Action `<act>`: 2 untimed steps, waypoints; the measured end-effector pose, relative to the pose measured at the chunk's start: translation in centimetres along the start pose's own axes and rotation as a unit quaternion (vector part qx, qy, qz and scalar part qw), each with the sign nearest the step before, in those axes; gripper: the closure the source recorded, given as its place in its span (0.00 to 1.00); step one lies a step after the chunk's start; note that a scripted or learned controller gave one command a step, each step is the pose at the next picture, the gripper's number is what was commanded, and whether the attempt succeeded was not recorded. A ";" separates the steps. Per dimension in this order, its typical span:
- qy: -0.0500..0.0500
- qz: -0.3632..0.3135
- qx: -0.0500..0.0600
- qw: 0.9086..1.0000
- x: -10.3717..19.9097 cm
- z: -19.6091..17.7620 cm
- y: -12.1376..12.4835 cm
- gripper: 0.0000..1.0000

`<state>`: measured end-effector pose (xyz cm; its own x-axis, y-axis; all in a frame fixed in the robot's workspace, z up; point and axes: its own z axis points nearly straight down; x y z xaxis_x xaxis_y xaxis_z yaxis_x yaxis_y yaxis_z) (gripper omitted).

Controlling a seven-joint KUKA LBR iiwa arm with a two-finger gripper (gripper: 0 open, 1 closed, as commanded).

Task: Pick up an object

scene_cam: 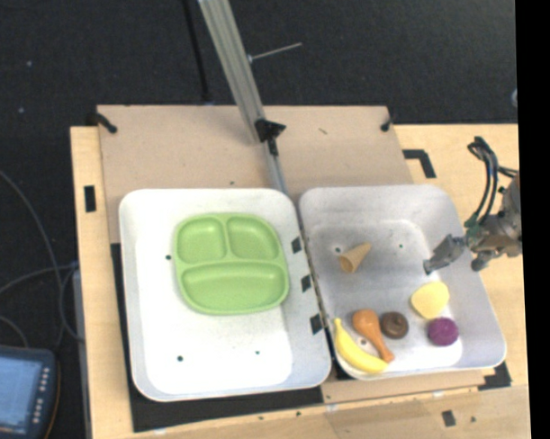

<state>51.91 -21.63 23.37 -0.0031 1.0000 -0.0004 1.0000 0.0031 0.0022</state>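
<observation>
The toy foods lie in the right bin (383, 206), none of them lifted. A yellow lemon-like piece (430, 300) sits toward the bin's right side, with a purple round fruit (443, 331) just below it. To their left lie a dark brown doughnut (395, 324) and an orange carrot (372, 331), which are touching or nearly so, and a yellow banana (356, 351) curves along the bin's lower left corner beside the carrot. A tan ice-cream cone (354, 256) lies on its side, apart from the rest, nearer the middle of the bin.

The pincer (445, 252) hangs over the right edge of this bin, above the lemon piece and clear of it, with nothing visibly held; whether its jaws are parted cannot be told from this view. The arm (496, 229) enters from the right.

The left bin (154, 353) holds a green divided plate (231, 264) with three compartments. Both bins rest on the wooden worktop (191, 140), and a metal post (238, 67) rises behind them.
</observation>
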 end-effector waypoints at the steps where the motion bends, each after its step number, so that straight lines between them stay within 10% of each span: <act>1: 0.000 0.000 0.000 1.000 0.0 0.0 0.0 0.00; 2: 0.000 0.002 0.003 1.000 -0.1 6.2 -0.5 0.00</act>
<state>51.44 -21.68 17.13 0.0001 1.0000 0.0001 1.0000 -0.0001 -0.0047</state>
